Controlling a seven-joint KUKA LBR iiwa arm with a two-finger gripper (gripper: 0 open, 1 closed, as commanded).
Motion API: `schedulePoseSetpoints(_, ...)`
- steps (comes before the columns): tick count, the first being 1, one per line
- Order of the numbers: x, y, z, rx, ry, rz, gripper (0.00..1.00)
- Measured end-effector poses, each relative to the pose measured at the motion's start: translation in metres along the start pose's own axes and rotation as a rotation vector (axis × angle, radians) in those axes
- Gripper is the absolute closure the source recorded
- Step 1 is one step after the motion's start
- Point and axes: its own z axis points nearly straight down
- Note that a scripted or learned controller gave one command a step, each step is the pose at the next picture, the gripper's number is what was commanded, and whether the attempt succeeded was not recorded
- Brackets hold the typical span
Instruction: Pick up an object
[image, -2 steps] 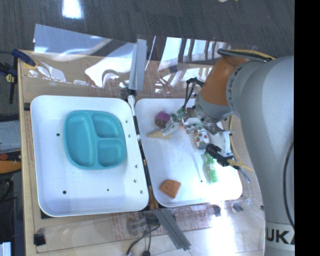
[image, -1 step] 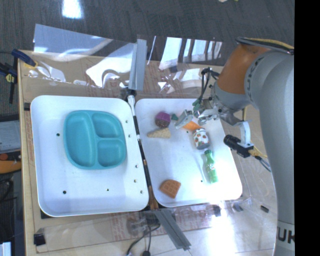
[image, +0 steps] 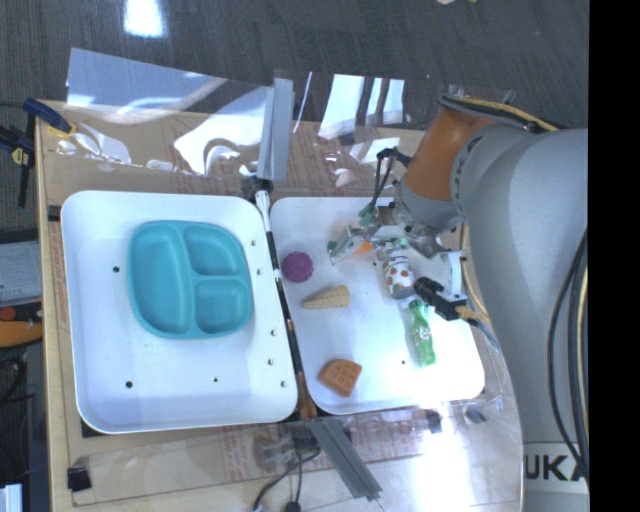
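Note:
My gripper (image: 356, 240) hangs low over the upper middle of the right bin (image: 455, 375), below the orange wrist band (image: 438, 155). A small orange piece (image: 368, 246) shows right at its tip; whether it is held is not visible. Just right of the gripper lies a white toy with orange spots (image: 398, 275). A purple ball (image: 297, 266) sits to the gripper's lower left, near the bin's left wall. Below the ball is a tan cone (image: 327, 297). A green bottle (image: 421, 333) lies at the right, and a waffle piece (image: 340, 376) near the front.
The left bin (image: 90, 380) holds a teal divided plate (image: 192, 277). A grey ridge (image: 280, 300) separates the two bins. The arm's grey body (image: 520, 280) covers the right bin's right side. Crumpled clear plastic (image: 210, 145) lies behind the bins.

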Motion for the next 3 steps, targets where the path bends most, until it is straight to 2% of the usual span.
schedulePoseSetpoints(1,0.001,-0.011,-0.048,-0.004,-0.001,-0.100,0.00)
schedulePoseSetpoints(2,0.000,-0.005,-0.006,-0.010,-0.004,-0.176,0.00)
schedulePoseSetpoints(3,0.002,-0.007,-0.014,-0.002,0.000,-0.180,1.00)
